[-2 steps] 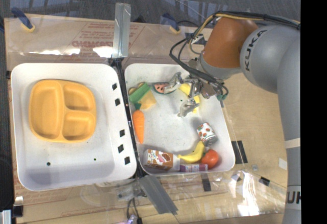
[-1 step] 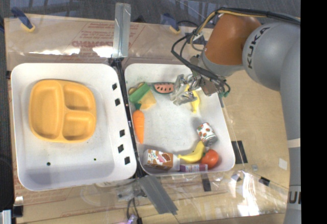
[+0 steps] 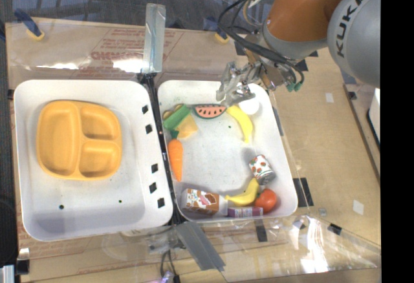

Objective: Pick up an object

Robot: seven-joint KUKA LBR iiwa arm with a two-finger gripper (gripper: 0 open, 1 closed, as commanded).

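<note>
My gripper hangs over the back edge of the right bin, open, with nothing between its fingers. Just below it lie a watermelon slice, a yellow banana and a small white object. Further left in that bin are a green piece, a yellow wedge and an orange carrot. Near the front sit a small can, a second banana, a red tomato and a brown packet.
The left bin holds a yellow divided plate. The grey arm with its orange band and cables reaches in from the upper right. A grey strip stands behind the divider between the bins.
</note>
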